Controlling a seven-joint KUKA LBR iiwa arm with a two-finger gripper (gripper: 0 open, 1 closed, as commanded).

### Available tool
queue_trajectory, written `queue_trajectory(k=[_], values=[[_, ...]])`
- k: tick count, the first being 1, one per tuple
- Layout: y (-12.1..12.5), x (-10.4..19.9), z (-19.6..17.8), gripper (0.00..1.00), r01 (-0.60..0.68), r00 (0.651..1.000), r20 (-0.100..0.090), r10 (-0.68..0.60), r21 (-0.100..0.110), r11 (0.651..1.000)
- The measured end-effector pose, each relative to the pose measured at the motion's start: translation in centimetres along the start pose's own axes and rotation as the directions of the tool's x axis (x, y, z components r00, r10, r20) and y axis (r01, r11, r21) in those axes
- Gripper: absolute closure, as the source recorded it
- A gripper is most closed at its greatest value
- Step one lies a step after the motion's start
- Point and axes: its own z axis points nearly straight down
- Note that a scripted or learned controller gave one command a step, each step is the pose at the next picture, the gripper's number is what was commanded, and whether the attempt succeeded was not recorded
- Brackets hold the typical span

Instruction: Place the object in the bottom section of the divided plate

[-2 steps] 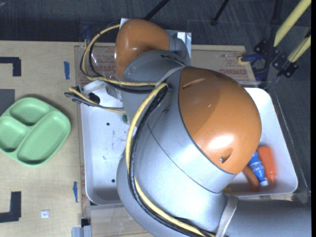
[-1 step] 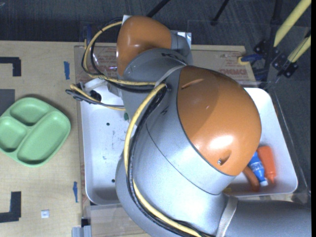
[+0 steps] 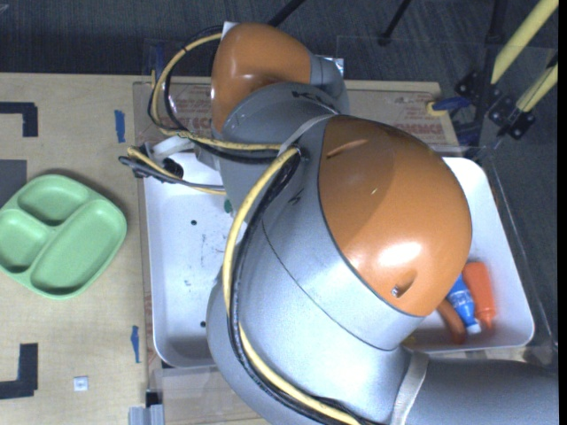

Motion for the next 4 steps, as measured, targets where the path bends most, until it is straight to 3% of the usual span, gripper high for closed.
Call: queue_trajectory(k=[3, 4], values=[[0.4, -0.1, -2.7, 1.0, -0.011, 1.0, 0.005, 0.011, 0.003, 1.0], [-0.2, -0.3, -5.4, 1.0, 0.008, 1.0, 0.003, -0.008, -0.004, 1.0]])
